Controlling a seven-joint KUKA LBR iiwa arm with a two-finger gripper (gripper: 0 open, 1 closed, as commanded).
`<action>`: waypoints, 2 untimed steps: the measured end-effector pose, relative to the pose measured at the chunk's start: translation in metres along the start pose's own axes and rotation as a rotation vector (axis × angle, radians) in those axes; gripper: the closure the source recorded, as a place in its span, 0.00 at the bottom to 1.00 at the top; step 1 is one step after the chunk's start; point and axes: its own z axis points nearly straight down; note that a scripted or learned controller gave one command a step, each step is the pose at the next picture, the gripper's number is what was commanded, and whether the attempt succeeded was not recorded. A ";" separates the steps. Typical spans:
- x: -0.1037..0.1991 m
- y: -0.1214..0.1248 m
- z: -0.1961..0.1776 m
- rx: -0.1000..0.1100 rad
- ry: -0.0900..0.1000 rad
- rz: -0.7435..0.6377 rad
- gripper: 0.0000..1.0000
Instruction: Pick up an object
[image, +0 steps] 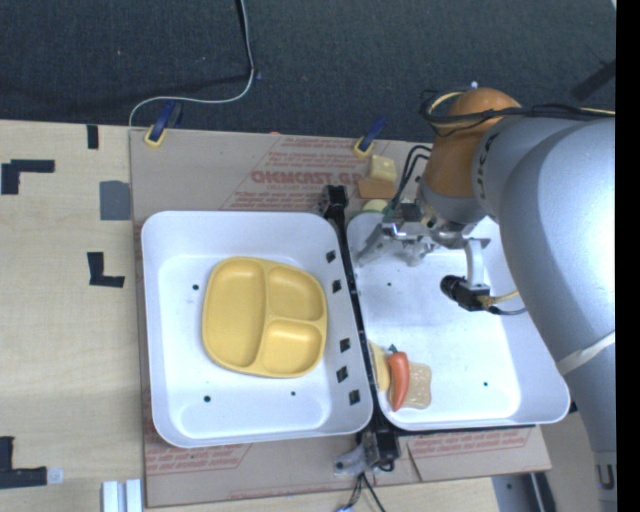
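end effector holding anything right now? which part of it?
Cannot be told. The end effector sits low at the back of the right bin. The carrot lies at that bin's front, far from it.

Grey arm (560, 230) from the right, orange band uppermost, wrist bent down, gripper (405, 235) low at its end.

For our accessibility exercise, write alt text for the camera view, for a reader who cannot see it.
A grey robot arm with an orange band reaches from the right over the right bin, which holds an orange carrot-like item near its front left corner. The left bin holds a yellow divided plate.
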 end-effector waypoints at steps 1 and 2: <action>0.001 -0.017 0.000 -0.005 0.002 0.003 0.00; -0.003 0.001 0.000 -0.004 0.002 0.000 0.00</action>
